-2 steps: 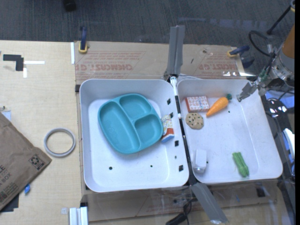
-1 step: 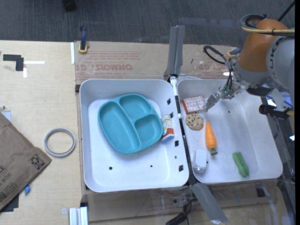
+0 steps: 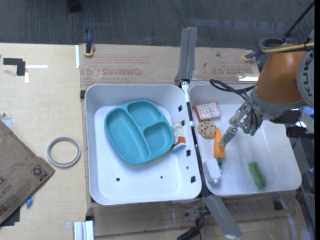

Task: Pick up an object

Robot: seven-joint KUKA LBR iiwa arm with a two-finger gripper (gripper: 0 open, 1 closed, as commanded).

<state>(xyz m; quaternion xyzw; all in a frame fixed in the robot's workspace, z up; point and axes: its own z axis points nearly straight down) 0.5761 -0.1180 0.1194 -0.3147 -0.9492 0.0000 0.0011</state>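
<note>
Carrot [image 3: 218, 146], orange, lies in right bin [image 3: 280, 184], near left wall. Claw [image 3: 226, 137] tips right at carrot's top; fingers look nearly closed, can't tell if carrot is between them. Round cookie [image 3: 206, 129] just left of carrot. Red-and-white box [image 3: 207, 111] farther back. White-and-grey thing [image 3: 213, 170] nearer front. Green thing [image 3: 256, 175] at right, well apart. Left bin [image 3: 95, 149] has blue divided plate [image 3: 138, 130], small packet [image 3: 178, 136] touching its right edge. Tape ring [image 3: 63, 150] on counter [image 3: 35, 109] at left.
</note>
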